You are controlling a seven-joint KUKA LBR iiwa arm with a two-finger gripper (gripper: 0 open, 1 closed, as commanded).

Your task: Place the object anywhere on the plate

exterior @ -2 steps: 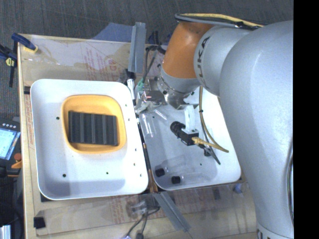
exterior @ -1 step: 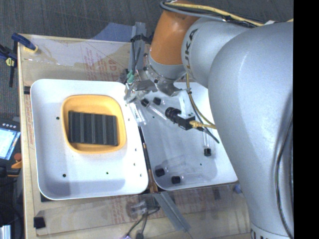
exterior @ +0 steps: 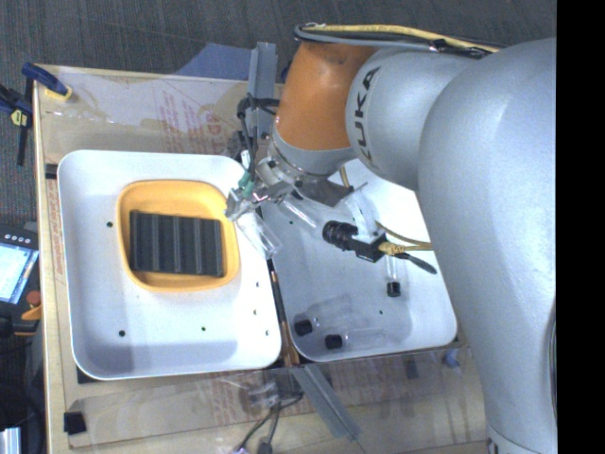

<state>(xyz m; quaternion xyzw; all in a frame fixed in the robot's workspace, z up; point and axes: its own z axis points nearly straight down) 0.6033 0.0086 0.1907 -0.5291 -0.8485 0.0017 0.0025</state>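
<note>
A yellow plate (exterior: 172, 195) lies in the left white bin (exterior: 95, 339), with a black ribbed slab (exterior: 180, 242) covering its middle. My gripper (exterior: 248, 202) hangs over the divide between the two bins, just off the plate's upper right rim. A small green-and-pink thing (exterior: 248, 188) shows right at the gripper's tip. Whether it is held between the jaws I cannot tell. The grey arm with its orange band (exterior: 317, 93) reaches in from the right and hides most of the right bin's far half.
The right bin (exterior: 430, 324) holds small black pieces (exterior: 303, 327) (exterior: 333, 341) (exterior: 393, 289) and a clear plastic thing (exterior: 333, 308) near its front. The left bin's floor around the plate is bare white. A blue clamp (exterior: 47, 78) sits at the bench's far left corner.
</note>
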